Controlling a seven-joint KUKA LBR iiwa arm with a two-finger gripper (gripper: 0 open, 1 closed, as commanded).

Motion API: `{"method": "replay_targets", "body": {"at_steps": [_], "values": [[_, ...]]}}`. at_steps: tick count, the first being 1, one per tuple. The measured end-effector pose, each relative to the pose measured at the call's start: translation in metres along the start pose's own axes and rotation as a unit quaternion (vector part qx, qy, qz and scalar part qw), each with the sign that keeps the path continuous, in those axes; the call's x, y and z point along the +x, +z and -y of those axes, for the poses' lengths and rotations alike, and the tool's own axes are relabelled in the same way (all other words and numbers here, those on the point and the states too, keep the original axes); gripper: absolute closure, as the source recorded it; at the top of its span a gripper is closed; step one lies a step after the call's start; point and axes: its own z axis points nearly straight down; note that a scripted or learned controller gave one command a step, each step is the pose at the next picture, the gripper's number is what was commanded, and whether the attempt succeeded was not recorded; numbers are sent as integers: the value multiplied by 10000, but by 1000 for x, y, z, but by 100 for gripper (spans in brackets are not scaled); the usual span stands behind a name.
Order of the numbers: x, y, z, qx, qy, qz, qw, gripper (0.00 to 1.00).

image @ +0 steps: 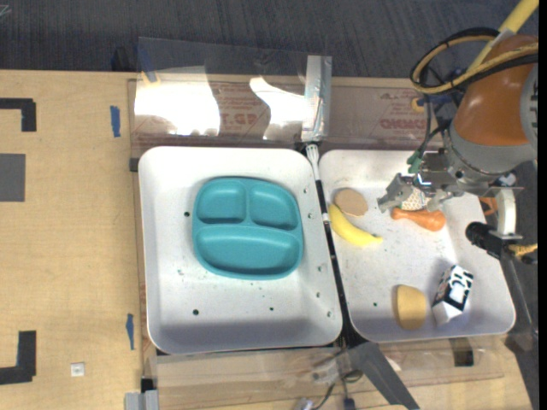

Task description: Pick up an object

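My gripper (411, 193) hangs over the back part of the right bin (376, 293), reaching in from the right under the orange wrist band. Directly beside and below it lies an orange carrot-like piece (423, 219), touching or nearly touching the gripper's tip. A tan round piece (350, 202) and a yellow banana (352, 231) lie to the gripper's left, near the bin's left wall. At the bin's front sit a tan cylinder-shaped piece (410, 305) and a black-and-white object (453, 291).
The left bin (162, 297) holds a teal divided plate (249, 227). A clear plastic sheet and cardboard stand behind both bins. Cables loop above the arm at the upper right.
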Motion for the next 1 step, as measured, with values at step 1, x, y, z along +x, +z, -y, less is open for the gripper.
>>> {"method": "replay_targets", "body": {"at_steps": [1], "values": [[-65, 31, -57, 5, 152, 10, 9999, 0]]}}
